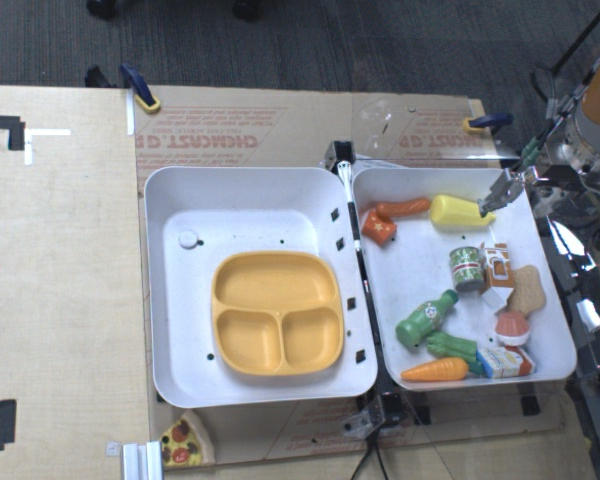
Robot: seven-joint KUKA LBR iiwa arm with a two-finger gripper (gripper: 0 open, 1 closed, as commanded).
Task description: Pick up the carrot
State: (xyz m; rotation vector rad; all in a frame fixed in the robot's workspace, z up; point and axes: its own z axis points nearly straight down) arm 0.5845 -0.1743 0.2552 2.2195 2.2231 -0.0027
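The carrot (436, 370) is orange and tapered. It lies flat along the front wall of the right bin (552, 268), its tip pointing left. My gripper (493, 200) is at the bin's far right, up at the back. It hangs by the right end of a yellow block (457, 212), a long way from the carrot. The arm comes in from the right edge behind it.
In the right bin are a red-orange sausage-like piece (401, 208), a small red item (379, 228), a green can (466, 267), a green bottle (426, 319), a green vegetable (453, 346), small cartons and a bread slice (526, 290). The left bin (170, 268) holds a yellow divided plate (277, 311).
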